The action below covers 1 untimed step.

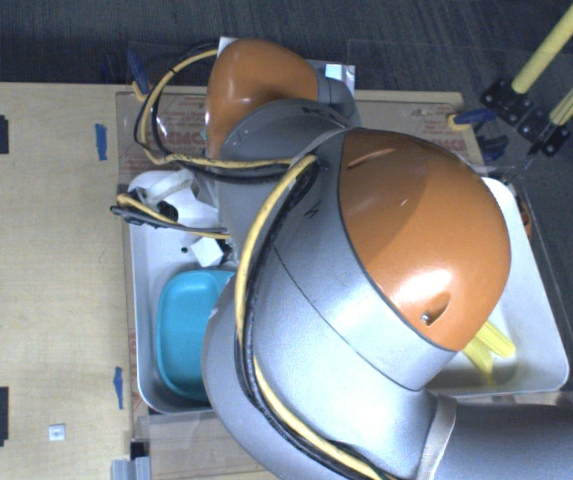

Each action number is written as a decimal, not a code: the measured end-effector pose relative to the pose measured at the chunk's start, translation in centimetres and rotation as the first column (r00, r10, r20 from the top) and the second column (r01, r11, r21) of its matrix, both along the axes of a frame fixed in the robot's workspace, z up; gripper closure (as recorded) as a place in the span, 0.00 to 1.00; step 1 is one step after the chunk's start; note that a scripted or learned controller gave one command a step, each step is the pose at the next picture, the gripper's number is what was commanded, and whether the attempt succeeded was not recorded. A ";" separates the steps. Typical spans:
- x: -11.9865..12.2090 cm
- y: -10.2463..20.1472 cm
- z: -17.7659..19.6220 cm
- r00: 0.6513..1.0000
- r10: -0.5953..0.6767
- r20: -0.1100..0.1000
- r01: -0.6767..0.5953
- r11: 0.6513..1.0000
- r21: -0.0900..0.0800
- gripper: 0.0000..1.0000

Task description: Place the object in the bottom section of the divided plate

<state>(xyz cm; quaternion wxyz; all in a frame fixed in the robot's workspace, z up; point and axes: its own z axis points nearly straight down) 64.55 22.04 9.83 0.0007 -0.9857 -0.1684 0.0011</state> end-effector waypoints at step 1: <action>-0.3 -6.8 -0.3 0.992 -0.127 0.013 0.127 0.992 0.010 1.00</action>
